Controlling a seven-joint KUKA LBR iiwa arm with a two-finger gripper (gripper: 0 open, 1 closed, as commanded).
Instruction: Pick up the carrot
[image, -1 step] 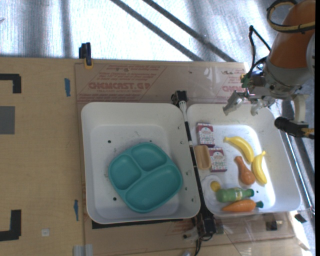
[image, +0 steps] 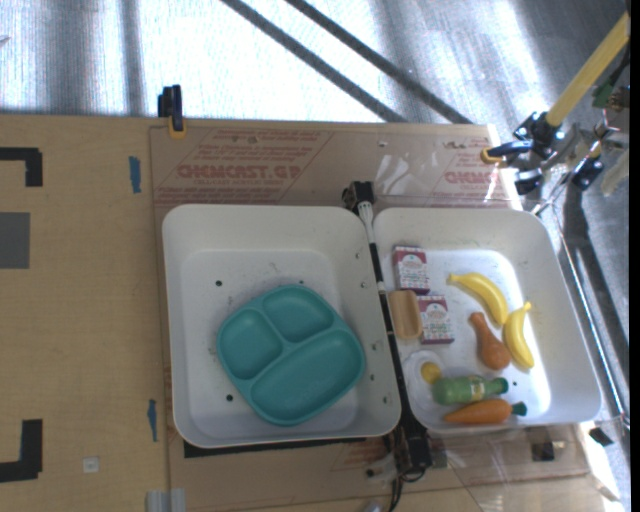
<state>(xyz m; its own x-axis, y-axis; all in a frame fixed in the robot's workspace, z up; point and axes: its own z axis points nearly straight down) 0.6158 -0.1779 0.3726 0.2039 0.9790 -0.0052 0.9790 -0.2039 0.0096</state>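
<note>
The carrot (image: 482, 412) is orange with a green stem end and lies flat near the front edge of the right bin (image: 560, 300). It points left to right, with the stem at its right end. A green bottle (image: 467, 389) lies right behind it, almost touching it.
The right bin also holds two bananas (image: 480, 293) (image: 519, 336), a chicken drumstick (image: 489, 343), two small red-and-white cartons (image: 410, 268) (image: 434, 320), a tan block (image: 404, 313) and a small yellow piece (image: 430, 373). A teal divided plate (image: 290, 352) sits in the left bin (image: 190, 260).
</note>
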